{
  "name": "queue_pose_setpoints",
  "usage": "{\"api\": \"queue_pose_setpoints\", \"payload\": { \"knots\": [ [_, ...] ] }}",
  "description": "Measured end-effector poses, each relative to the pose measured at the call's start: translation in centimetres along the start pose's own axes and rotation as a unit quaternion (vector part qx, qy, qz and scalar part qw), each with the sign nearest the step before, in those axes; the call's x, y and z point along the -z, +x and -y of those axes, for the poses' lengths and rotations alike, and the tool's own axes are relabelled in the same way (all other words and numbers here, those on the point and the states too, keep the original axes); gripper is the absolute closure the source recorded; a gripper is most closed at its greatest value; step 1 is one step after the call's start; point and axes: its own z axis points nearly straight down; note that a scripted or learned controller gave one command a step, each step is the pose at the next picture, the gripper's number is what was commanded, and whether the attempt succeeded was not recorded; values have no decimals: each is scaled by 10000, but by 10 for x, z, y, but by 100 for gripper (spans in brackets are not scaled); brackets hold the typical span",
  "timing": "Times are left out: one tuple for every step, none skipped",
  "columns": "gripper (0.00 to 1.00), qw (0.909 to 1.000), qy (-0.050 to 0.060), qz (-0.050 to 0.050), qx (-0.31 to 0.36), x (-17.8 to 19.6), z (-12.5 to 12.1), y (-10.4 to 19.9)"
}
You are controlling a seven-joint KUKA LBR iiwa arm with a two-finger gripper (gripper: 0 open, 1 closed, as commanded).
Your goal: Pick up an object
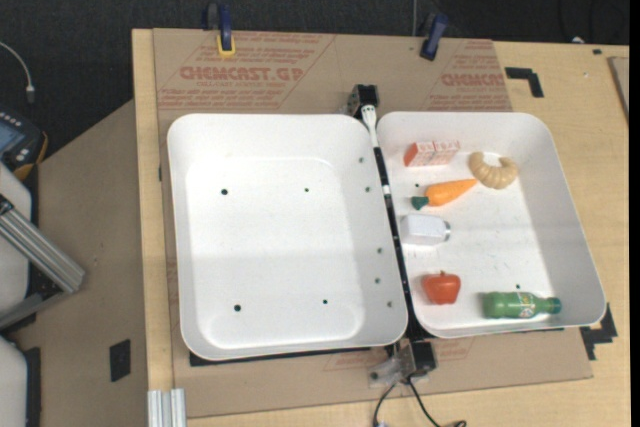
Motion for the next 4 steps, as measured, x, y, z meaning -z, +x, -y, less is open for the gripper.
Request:
{"api": "queue_pose_setpoints", "payload": {
  "knots": [
    [100,10000,-24,14,6,11,-1,0],
    [0,10000,-19,13,6,11,-1,0],
    [100,10000,-43,27,12,22,-2,0],
    [0,10000,-38,25,11,21,-2,0]
  ]
}}
